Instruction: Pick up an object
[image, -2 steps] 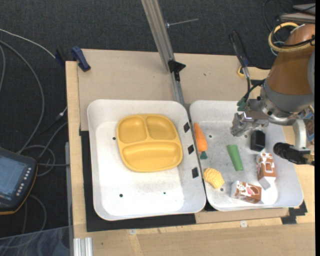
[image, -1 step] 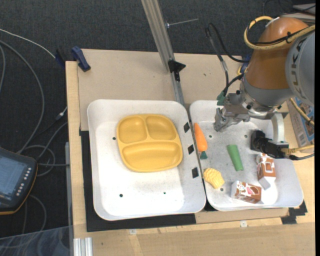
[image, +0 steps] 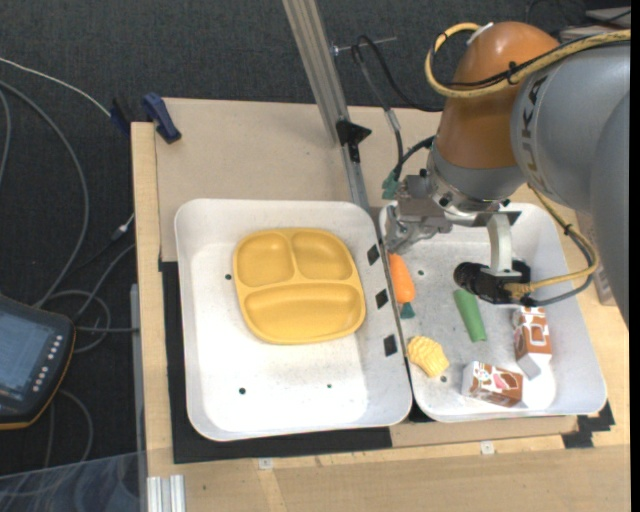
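Divided plate (image: 298, 285) in left bin (image: 205, 340)

Glossy yellow plastic tray (image: 298, 285), speckled matt white bins (image: 200, 300), pale wooden bench (image: 250, 150)

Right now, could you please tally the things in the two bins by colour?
Yellow: 2, plate and corn
Orange: 1, carrot
Green: 1, stick
Brown and white: 2, far carton and near carton
Total: 6
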